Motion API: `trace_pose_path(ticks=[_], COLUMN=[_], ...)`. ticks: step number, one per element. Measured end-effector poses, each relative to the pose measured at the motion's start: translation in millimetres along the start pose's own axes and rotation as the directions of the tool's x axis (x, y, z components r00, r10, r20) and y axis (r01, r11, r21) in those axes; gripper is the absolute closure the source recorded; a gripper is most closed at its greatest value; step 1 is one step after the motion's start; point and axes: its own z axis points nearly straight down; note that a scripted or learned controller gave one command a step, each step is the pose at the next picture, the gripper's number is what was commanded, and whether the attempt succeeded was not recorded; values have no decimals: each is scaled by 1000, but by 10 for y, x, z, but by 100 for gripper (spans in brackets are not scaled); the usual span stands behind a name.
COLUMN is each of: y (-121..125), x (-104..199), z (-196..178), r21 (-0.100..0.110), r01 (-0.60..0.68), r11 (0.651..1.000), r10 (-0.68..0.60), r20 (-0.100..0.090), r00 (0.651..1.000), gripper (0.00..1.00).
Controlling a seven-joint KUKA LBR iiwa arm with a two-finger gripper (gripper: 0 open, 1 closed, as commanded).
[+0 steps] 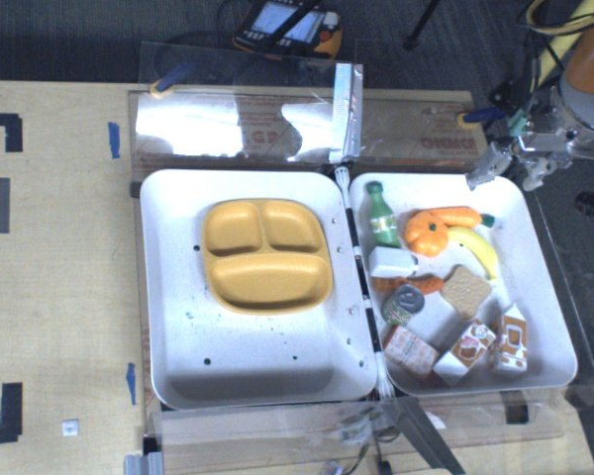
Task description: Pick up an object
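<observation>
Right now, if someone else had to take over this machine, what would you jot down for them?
Gripper: above the far right corner of the right bin, nothing seen between its fingers.
Right bin: green bottle, orange pumpkin toy, banana, cracker, small cartons, all piled together.
Left bin: yellow divided tray.
Done: nothing picked.
Left: lower into the pile, grasp one item, lift.

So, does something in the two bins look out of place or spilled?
Nothing looks spilled or broken. The right bin holds toy food in a loose heap: the green bottle lies flat, cartons are tipped. The yellow tray sits flat in the left bin.
</observation>
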Motion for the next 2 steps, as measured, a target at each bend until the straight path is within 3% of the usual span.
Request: trace_pose_path(ticks=[1,2], y=[-130,64], x=[145,-117], z=[-57,841], r21=[1,-1], r01=[102,156], r11=[995,988], r10=[-102,-156], r20=[0,1], r00=[995,988], gripper=[0,0])
